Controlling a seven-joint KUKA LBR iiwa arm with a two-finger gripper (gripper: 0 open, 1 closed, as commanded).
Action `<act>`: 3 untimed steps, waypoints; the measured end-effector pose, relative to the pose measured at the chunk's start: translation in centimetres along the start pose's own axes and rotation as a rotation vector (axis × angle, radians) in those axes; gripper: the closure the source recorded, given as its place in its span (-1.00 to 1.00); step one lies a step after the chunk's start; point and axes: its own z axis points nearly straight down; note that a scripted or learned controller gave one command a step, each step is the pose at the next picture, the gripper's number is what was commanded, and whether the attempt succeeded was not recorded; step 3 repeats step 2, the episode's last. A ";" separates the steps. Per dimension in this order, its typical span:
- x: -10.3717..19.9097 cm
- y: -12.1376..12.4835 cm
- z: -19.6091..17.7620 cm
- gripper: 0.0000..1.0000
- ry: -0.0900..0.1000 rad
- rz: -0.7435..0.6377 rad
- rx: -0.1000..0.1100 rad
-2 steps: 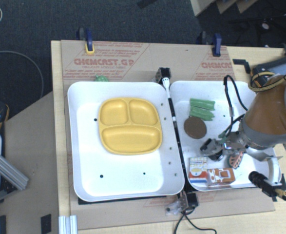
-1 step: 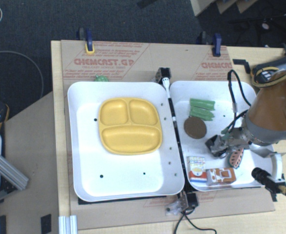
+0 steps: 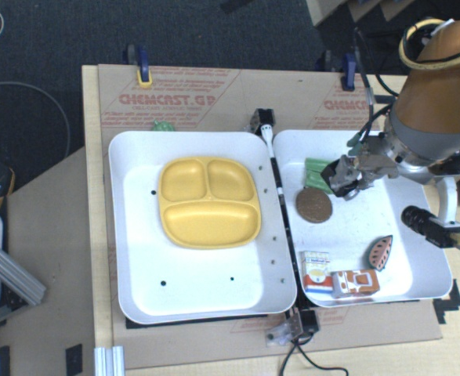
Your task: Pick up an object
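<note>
The dark two-finger claw [image 3: 341, 180] hovers over the flat green soft-looking piece [image 3: 316, 174] in the right white bin [image 3: 418, 288]; its state I cannot tell. Likely light and floppy; pinch its exposed edge.

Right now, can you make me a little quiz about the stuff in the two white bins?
1. True or false: the yellow divided plate lies in the left bin.
2. Which thing lies nearest the gripper? A) brown round cookie B) watermelon slice C) small carton
3. Fill in: the green item beside the gripper lies in the ____ bin.

Key: 1 true; 2 A; 3 right.
</note>
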 end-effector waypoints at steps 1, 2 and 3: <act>6.5 -1.8 6.2 1.00 0.005 0.003 0.022; 8.7 -2.3 -4.6 1.00 0.001 0.005 0.009; 8.7 -2.3 -4.6 1.00 0.001 0.005 0.009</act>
